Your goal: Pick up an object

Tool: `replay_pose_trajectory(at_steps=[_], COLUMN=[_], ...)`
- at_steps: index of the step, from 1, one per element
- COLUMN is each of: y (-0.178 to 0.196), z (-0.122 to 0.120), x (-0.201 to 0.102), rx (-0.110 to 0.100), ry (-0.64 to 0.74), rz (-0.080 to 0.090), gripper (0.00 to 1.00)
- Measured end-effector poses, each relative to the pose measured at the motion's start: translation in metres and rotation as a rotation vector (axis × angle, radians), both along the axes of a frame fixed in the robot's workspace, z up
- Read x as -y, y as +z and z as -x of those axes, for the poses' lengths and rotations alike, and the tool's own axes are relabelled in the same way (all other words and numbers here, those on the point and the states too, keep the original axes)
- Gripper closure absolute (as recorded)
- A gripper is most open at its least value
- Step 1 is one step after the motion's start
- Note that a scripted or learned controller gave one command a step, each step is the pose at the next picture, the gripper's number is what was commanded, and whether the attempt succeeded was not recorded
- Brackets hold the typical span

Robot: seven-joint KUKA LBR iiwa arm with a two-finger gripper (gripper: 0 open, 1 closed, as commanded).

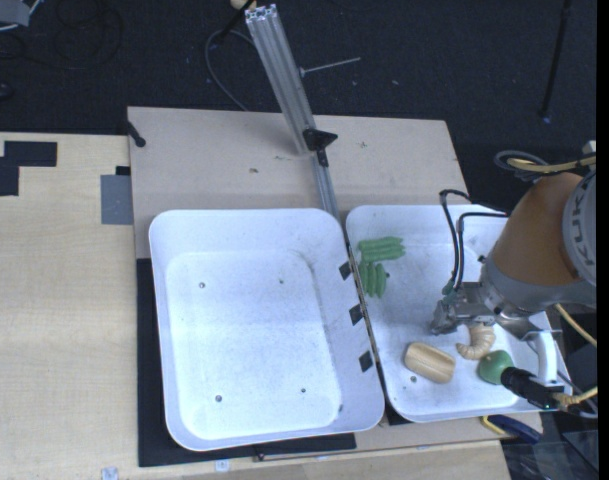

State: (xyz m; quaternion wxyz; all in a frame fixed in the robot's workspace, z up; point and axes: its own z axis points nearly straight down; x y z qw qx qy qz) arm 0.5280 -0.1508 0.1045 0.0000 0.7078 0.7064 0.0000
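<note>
In the right bin point(414, 230) lie a green cactus-shaped toy point(376, 263) near the divider, a tan wooden cylinder point(429, 362) at the front, a pale curled piece point(475, 342) and a green ball-like object point(494, 367) at the front right. My gripper point(452, 316) hangs low over the bin floor, just left of the curled piece and above the cylinder. Nothing is visibly held between its fingers.
The left bin point(184, 230) adjoins the right one, with black clips point(355, 313) along the shared rim. A slanted aluminium rail point(287, 78) rises behind the bins. Cables point(459, 228) trail from the arm's wrist over the right bin's far side.
</note>
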Motion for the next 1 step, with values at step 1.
replay_pose_trajectory(at_steps=[1], y=[0.0323], z=[-0.0629], x=[-0.0486], rx=[0.002], ry=[0.006], rz=[-0.001], gripper=[1.0])
